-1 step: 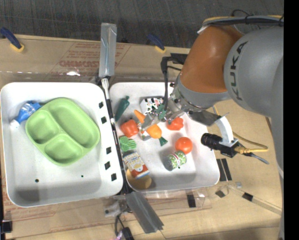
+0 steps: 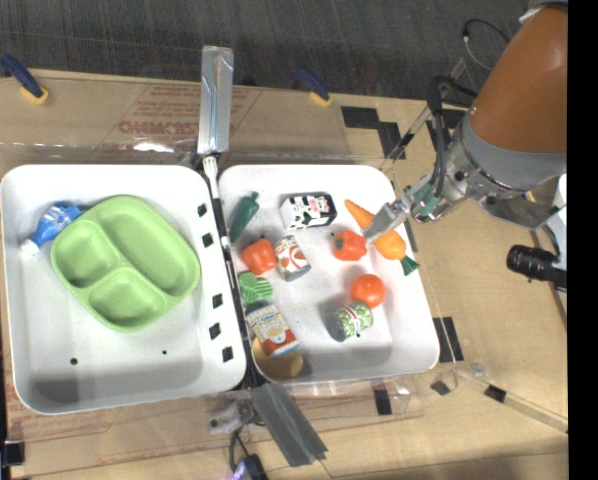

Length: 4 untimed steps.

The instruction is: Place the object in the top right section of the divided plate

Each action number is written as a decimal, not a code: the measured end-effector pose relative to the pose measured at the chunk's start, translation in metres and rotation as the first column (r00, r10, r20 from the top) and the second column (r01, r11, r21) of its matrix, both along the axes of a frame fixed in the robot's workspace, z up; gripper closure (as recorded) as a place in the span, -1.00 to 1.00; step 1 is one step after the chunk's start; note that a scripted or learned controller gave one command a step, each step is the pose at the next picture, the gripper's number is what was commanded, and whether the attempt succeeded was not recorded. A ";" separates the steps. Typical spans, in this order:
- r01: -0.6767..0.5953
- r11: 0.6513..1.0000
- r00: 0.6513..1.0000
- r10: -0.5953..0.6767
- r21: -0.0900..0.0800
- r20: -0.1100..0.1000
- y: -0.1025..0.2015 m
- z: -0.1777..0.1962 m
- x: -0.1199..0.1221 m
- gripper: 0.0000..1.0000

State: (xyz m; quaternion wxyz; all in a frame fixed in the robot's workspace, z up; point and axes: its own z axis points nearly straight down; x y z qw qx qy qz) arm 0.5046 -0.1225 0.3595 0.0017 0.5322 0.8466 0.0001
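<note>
Divided plate (image 2: 129, 260) holds nothing; gripper (image 2: 384, 221), finger state indeterminate, hovers at right bin's (image 2: 414, 313) right edge; placement outstanding.

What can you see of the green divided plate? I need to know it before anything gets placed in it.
The green divided plate is a light green, smooth, plastic-looking dish with rounded corners and a raised rim. Low ridges split it into three sections: two smaller ones and one larger one. All three look empty. It lies flat, turned at an angle, in the upper left part of the left bin. A blue object sits against its upper left edge, partly tucked behind the rim.
</note>
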 end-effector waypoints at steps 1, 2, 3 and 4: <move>0.091 0.996 0.996 -0.091 0.001 -0.001 -0.052 0.084 -0.028 1.00; 0.078 0.997 0.997 -0.078 0.000 -0.004 -0.088 0.082 0.019 1.00; 0.148 0.989 0.989 -0.148 0.001 -0.005 -0.086 0.082 -0.016 1.00; 0.293 0.956 0.956 -0.293 0.000 -0.003 -0.088 0.082 0.035 1.00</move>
